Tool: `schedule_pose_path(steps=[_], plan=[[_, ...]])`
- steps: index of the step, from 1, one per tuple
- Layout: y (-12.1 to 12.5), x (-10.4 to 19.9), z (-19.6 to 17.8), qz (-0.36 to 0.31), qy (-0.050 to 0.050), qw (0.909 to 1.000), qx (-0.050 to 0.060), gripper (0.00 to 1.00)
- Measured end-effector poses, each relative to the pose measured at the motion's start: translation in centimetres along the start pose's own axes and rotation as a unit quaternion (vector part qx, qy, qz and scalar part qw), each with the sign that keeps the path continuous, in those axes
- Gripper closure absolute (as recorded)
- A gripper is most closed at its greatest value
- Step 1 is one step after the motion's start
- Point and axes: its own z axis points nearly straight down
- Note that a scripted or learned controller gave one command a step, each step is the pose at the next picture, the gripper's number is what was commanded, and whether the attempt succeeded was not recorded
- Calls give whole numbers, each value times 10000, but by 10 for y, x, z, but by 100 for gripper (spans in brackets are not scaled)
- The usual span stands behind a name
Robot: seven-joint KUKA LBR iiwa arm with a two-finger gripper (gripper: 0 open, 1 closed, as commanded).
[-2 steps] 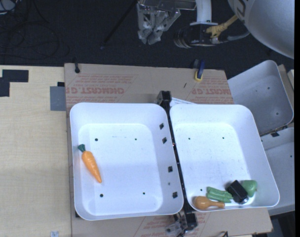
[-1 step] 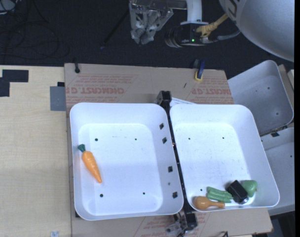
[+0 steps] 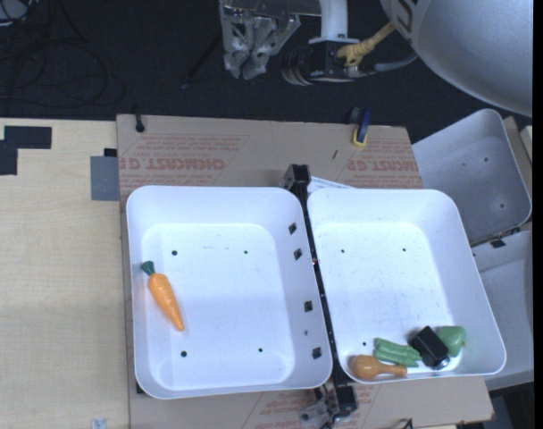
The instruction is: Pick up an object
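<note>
An orange toy carrot with a green top lies near the left wall of the left bin. In the front right corner of the right bin sit a green pod-shaped toy, a black block, a light green piece and an orange-brown gourd-shaped toy, all crowded together. My gripper hangs high at the top of the view, beyond the far edge of the bins and well away from every object. Nothing shows between its fingers.
The bins rest on a cardboard sheet atop a wooden bench. A black divider with clips runs between the bins. A grey tray lies to the right. The arm's grey body fills the upper right.
</note>
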Motion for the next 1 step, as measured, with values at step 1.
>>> schedule_pose_path(steps=[1], plan=[[0, 16, 0, 2, -1, 10000, -4, 100]])
